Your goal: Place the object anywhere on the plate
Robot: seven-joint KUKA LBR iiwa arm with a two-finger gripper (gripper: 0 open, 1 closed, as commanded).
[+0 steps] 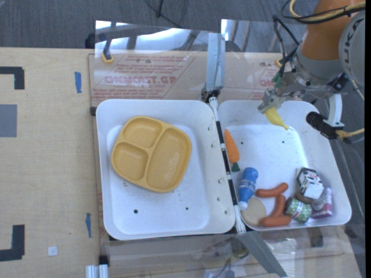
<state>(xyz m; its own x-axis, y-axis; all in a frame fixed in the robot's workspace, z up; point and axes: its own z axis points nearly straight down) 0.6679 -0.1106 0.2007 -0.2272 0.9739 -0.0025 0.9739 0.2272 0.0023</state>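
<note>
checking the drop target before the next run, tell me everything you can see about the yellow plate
The yellow plate is a rounded-square tray that looks like matte plastic, moulded into three compartments: two smaller ones on the view's left side and one larger one on the right. It lies flat and right side up, turned at a slight angle, in the upper left part of the left white bin, resting on the bin floor. Nothing lies on it, and it stands apart from the bin walls.
</note>
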